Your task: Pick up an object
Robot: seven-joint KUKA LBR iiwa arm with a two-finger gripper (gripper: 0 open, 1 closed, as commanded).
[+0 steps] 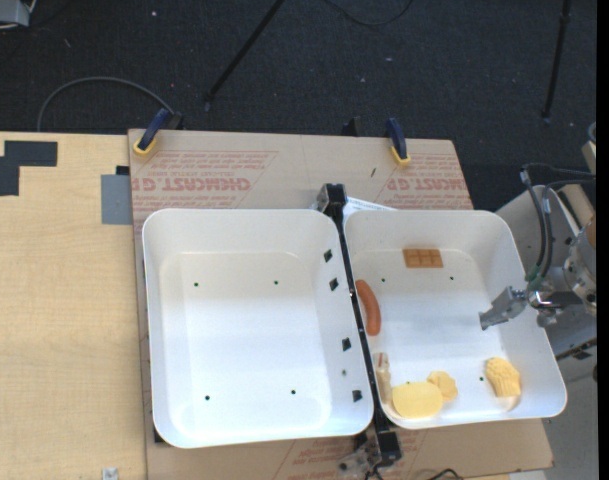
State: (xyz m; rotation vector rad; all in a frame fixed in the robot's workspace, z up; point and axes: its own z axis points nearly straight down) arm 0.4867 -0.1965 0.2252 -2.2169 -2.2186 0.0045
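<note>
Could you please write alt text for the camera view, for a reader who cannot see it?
The gripper hangs over the right edge of the right white bin, which holds a waffle piece, a sausage by the divider, and yellow food pieces along the near wall. The left white bin sits beside it.

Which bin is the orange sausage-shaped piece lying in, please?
In the right bin: the sausage lies flat on its floor, close beside the divider between the bins.

The cardboard sheet [284, 173] under the bins bears red print, upside down and mirrored, at its far left; the letters cannot be read with certainty.
</note>
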